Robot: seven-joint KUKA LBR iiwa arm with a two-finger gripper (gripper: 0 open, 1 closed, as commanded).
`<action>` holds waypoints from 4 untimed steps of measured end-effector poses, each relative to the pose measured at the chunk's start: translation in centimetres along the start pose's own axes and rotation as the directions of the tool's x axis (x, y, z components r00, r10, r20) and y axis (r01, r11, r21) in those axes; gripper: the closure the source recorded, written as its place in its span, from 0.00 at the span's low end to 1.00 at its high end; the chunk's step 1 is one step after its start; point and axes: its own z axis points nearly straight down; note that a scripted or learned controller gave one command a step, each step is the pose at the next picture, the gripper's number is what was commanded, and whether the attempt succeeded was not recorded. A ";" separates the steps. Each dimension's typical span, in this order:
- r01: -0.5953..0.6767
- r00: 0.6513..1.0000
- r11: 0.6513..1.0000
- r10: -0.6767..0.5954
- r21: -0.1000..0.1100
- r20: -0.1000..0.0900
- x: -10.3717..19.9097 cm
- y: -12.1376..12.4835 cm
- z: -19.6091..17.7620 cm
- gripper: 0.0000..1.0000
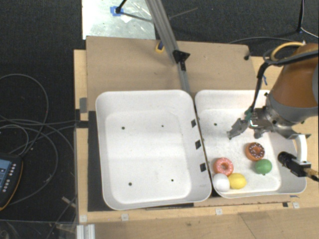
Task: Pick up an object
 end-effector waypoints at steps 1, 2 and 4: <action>-0.003 1.000 1.000 0.003 -0.004 0.000 0.0 0.1 -0.2 0.00; -0.005 1.000 1.000 0.005 0.001 0.000 -0.4 -0.8 4.7 0.00; -0.004 1.000 1.000 0.004 -0.001 0.000 0.2 -0.5 11.8 0.00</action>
